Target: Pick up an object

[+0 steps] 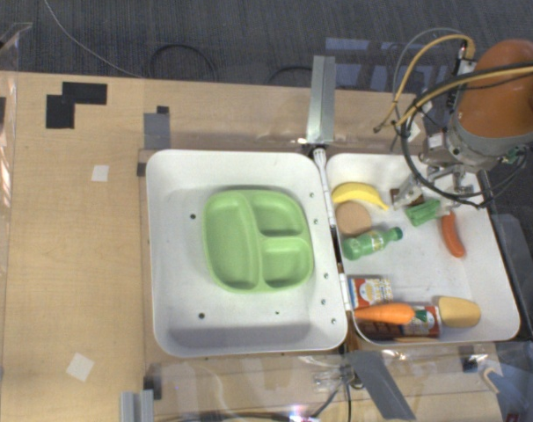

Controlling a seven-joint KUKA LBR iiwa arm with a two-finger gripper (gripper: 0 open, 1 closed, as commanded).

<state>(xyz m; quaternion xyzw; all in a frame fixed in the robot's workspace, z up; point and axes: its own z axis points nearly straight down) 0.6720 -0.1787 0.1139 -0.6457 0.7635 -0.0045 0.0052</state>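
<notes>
My gripper (435, 193) hangs over the back of the right bin (486, 271), below the orange wrist band, and looks open. A small green block (422, 211) lies just beneath it, between the spread fingers but apart from them. A red-orange sausage-shaped piece (453, 236) lies just to the block's right. Left of the gripper are a yellow banana (359, 193), a brown rounded piece (353, 218) and a green bottle (370, 242) on its side.
At the right bin's front lie a carrot (385, 313) across a red can (420, 323), a small printed box (370, 288) and a tan rounded piece (458, 310). The left bin (174, 306) holds a green divided plate (256, 240). Cables loop above the wrist.
</notes>
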